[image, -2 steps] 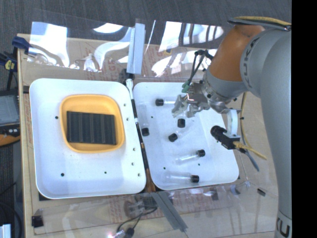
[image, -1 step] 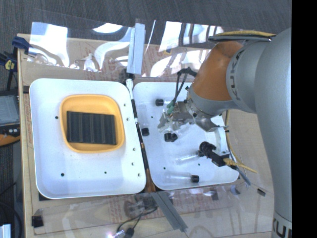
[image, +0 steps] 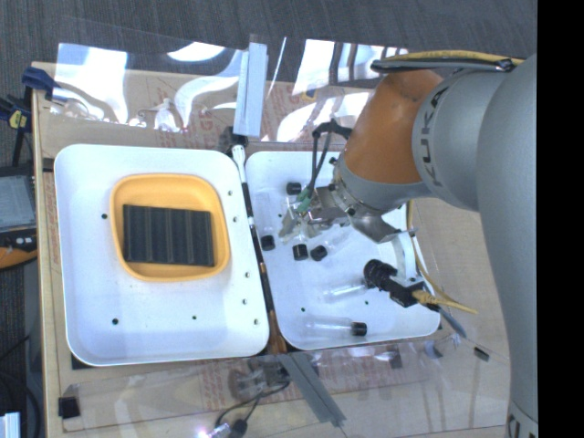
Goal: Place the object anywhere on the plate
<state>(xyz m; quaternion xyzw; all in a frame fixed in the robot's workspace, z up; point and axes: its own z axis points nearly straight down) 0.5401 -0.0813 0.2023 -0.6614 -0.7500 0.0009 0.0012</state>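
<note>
Grey ribbed carpet [image: 274, 7] runs behind a pale wooden bench [image: 137, 392], whose far edge is covered by a glossy sheet throwing back bright reflections. From where I stand, two shallow white bins with rounded corners and a smooth plastic look sit side by side. The left bin [image: 137, 322] holds a yellow plate [image: 169, 188], a rounded square with a thick raised rim and a dark, ribbed panel [image: 171, 234] set into its middle. The right bin [image: 294, 292] holds the loose small things. A clear tube with a black cap [image: 339, 326] lies flat near the front wall, and a second clear tube [image: 345, 290] lies flat a little farther back. Several small black pieces [image: 299, 252] are scattered toward the bin's left side. The arm [image: 456, 126], smooth grey metal with a broad orange band, comes in from the right and bends down over this bin. Its gripper [image: 303, 215] hangs low above the bin's middle, just beside the black pieces, which sit right at its near side. Both tubes lie apart from it, toward the front. I cannot tell whether the gripper is open or closed, nor whether anything sits in it. Every loose thing is in the right bin, well apart from the plate.
</note>
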